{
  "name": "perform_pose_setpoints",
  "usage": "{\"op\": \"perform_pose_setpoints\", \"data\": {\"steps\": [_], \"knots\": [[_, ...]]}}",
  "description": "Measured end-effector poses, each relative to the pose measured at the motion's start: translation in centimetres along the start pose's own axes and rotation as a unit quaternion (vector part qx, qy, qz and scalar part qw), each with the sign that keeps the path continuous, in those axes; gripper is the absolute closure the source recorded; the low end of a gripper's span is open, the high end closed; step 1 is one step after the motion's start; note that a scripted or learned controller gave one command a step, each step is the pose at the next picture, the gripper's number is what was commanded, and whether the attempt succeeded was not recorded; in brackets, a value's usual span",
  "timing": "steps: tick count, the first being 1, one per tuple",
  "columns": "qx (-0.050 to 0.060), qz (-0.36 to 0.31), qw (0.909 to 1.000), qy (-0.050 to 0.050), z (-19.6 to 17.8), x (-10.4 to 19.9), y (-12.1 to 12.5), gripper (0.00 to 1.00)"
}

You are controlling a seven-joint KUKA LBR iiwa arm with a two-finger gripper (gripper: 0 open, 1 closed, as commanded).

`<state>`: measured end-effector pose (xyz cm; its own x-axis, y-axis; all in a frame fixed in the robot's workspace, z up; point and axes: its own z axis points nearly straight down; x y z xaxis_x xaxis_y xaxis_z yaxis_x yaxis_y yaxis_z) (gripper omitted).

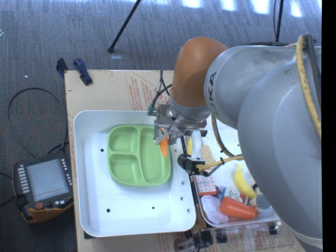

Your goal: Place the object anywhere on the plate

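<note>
A green plate (pixel 139 161) with three compartments is seen lying in the left bin (pixel 89 203), toward its upper right. The gripper (pixel 164 139) hangs over the plate's right edge, above the long right-hand compartment, and a small orange carrot (pixel 164 147) is seen pinched between its fingers — point downward, slightly tilted, its tip just over the plate's surface. Whether the tip is touching the plate cannot be told from this slanted view.

The carrying step is judged to be nearly done; the release is what remains. The carrot is already positioned above the plate's inside, though close to the right rim, so little sideways travel seems needed. A short lowering may be called for, so that the carrot is set down rather than dropped, and then the fingers are to be opened and the arm (pixel 247 98) lifted straight away. Because the carrot is narrow and held upright, it can be expected to tip over on release — toward the rim, it might roll out into the bin, so a small shift toward the plate's middle would be a safer start.

In the right bin (pixel 207 222) a banana (pixel 242 181), an orange bottle (pixel 237 208) and a few other small items are left lying, well apart from the plate.
</note>
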<state>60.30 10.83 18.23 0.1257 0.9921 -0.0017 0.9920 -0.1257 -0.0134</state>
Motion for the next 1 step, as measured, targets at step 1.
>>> {"op": "perform_pose_setpoints", "data": {"steps": [1], "knots": [[-0.003, 0.0, 1.0, 0.001, -0.39, -0.02, 0.17, 0.0]]}}
